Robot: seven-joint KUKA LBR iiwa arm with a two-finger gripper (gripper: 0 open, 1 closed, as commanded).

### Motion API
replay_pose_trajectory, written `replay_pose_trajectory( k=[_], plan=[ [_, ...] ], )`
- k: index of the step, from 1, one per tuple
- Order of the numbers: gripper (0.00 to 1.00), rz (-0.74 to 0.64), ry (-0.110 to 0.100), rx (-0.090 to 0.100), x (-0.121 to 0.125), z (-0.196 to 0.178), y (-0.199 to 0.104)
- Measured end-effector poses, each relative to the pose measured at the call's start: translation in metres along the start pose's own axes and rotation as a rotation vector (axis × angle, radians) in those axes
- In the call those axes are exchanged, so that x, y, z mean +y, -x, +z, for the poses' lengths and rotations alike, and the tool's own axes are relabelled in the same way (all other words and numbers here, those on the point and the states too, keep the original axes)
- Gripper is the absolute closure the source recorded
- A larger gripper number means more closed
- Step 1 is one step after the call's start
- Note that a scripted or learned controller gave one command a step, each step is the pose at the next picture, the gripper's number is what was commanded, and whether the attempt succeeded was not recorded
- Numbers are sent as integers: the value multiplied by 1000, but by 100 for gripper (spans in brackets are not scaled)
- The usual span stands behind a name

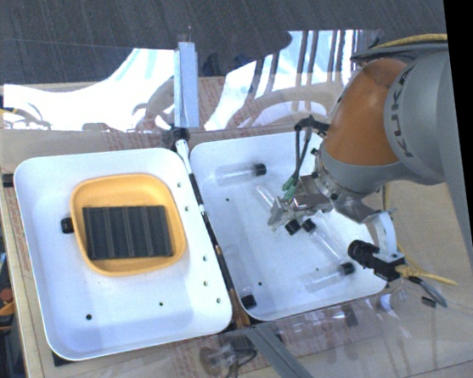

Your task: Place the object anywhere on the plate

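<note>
From my remote seat: two white bins side by side on counter. Left bin (pixel 56 326) holds yellow plate (pixel 126 225), dark ribbed insert at its centre, nothing placed there. Right bin (pixel 258 292) holds clear tubes with black caps: one (pixel 240 173) near top, one (pixel 331 276) near bottom. Tool (pixel 296 217) low over right bin's middle; cannot tell whether it grips anything. My read: placing not yet done.

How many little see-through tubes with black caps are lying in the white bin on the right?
3 that I can see. One tube lies near the right bin's top edge, one near its bottom edge, one beside the gripper. The arm may hide more.
</note>
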State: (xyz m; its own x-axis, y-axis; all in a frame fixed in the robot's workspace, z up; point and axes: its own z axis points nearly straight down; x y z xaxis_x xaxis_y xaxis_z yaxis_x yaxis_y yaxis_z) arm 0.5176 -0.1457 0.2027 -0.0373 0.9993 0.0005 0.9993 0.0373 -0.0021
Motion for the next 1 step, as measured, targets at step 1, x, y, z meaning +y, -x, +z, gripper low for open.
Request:
replay_pose_trajectory(
  k=[1],
  plan=[
    [100, -103, 1, 0, 51, -83, -45]
  ],
)
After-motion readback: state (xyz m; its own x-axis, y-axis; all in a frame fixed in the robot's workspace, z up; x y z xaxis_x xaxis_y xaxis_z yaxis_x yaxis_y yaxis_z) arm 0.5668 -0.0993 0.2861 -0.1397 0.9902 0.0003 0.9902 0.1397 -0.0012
